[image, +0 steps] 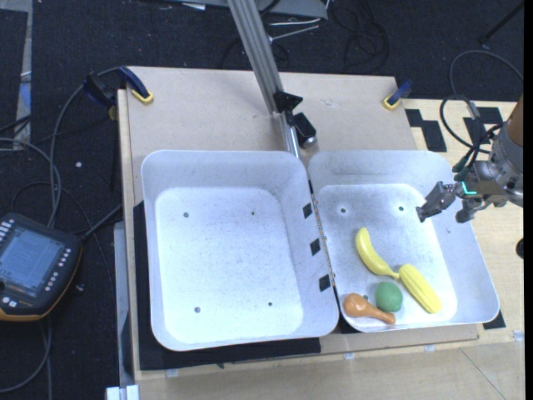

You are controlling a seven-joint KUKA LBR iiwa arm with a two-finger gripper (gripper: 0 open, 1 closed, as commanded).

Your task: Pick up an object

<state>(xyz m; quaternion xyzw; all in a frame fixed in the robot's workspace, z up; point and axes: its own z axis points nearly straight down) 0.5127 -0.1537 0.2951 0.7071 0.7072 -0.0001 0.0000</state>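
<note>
Hovered at the right-hand edge of the right bin (pixel 366 200), reaching in on the grey arm (pixel 506 152) from the side of the table (pixel 216 115), with jaws spread apart and nothing between them. Had picked up nothing so far, by the look of things: no contact made with any object, every piece lying flat on the bin floor, the whole of the grasp and the lift left to do. Stood well apart from the cluster of toy food in the right bin's near corner, with bare white floor in between. Counted there four candidates in all: one yellow banana (pixel 373 255), curved and lying nearest the jaws; one yellow corn cob (pixel 419 287) just beside the banana's lower end; one green ball (pixel 388 297) tucked against the cob; one orange gourd-shaped piece (pixel 366 307) at the front rim, touching or almost touching the ball. Counted also two white bins side by side, the left bin (pixel 225 248) holding no objects, two yellow-tipped clamps (pixel 137 88) at the table's far corners, and one teach pendant (pixel 29 261) off to the left on the dark floor.
</note>
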